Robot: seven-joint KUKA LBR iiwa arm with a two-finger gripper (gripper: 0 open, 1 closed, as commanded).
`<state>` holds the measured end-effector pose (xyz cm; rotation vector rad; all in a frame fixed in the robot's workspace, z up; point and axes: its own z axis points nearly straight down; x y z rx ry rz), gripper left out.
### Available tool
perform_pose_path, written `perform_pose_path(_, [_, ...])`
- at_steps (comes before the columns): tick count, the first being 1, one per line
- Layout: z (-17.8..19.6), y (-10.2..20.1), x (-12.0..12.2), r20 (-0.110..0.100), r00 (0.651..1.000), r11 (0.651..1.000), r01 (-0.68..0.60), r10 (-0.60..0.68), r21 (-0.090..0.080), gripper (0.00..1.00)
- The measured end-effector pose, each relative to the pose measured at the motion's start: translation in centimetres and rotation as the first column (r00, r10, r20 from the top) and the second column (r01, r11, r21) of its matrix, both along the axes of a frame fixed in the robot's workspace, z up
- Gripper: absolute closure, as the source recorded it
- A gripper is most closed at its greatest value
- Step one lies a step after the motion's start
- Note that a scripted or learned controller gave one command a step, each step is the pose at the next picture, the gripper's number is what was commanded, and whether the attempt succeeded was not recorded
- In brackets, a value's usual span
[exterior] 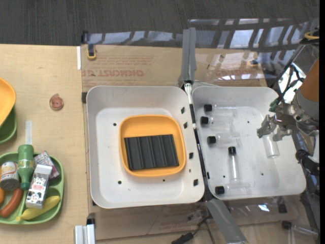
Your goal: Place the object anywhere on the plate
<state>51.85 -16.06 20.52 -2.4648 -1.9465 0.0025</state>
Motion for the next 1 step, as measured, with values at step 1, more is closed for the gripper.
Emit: perform_pose_path(1, [3.46, -1.6, 8.13, 0.0, 0.972, 0.972, -0.237, 0.237, -0.002, 1.0])
